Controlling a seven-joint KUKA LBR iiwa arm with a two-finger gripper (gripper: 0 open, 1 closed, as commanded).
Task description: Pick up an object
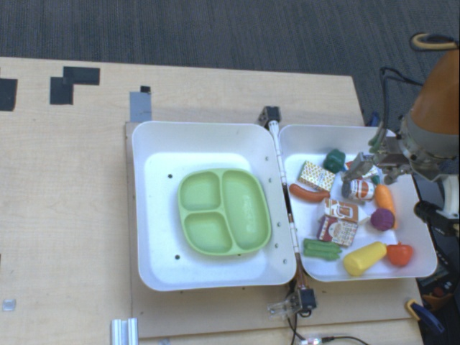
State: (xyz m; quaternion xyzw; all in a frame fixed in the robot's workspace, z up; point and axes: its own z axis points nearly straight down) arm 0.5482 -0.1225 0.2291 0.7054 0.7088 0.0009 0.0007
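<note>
Camera view: the gripper (pixel 357 175) hangs low in the right bin (pixel 424 268), its dark fingers directly above a small can (pixel 361 190) with a red and white label. Whether the fingers are apart or closed cannot be told from this angle, and nothing is visibly held between them. The arm (pixel 440 113) enters from the right, its orange band above the wrist.

The can is the likeliest target. It lies near the middle of the bin, touching or nearly touching its neighbours: a carrot (pixel 384 196) just to its right, a printed carton (pixel 341 210) just below, a second carton (pixel 338 230) under that. A patterned box (pixel 317 176) and a sausage (pixel 308 192) lie to the left, a dark green piece (pixel 333 160) above. A purple ball (pixel 382 220), a yellow piece (pixel 364 257), a tomato (pixel 399 253) and a green pod (pixel 321 249) lie nearer the front wall.

Procedure, as judged:
1. Centre the fingers on the can, one at each side of its body.
2. Descend until the tips are below its widest part; a rounded body may slip out of a shallow grip.
3. Keep the tips off the carrot and carton, or they may be pinched too.
4. Close, then lift straight up.

The left bin (pixel 140 192) holds a green tray (pixel 224 211) and is not involved.
</note>
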